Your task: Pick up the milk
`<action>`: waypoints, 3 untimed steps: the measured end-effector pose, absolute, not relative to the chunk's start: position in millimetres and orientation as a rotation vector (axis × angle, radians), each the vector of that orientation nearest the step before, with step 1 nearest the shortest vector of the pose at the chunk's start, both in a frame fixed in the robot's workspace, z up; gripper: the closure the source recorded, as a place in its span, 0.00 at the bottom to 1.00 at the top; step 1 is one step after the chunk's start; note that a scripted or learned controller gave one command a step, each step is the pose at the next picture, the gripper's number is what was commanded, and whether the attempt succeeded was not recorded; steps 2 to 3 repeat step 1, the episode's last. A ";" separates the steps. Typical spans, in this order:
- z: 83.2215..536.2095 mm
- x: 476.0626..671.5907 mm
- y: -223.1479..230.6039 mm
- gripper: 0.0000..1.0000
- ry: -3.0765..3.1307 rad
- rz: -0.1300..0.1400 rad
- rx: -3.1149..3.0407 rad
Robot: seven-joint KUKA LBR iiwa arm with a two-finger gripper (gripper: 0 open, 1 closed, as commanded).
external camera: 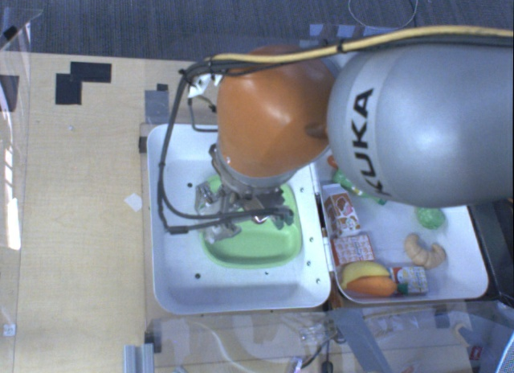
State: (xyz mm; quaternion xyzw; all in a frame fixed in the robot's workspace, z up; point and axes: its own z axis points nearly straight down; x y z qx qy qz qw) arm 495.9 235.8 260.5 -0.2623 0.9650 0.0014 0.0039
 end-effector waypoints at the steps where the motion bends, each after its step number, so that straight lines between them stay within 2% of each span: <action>1: 260.5 495.9 235.7 0.00 3.024 0.004 -0.822; 3: 260.5 495.9 235.7 0.00 3.024 0.004 -0.822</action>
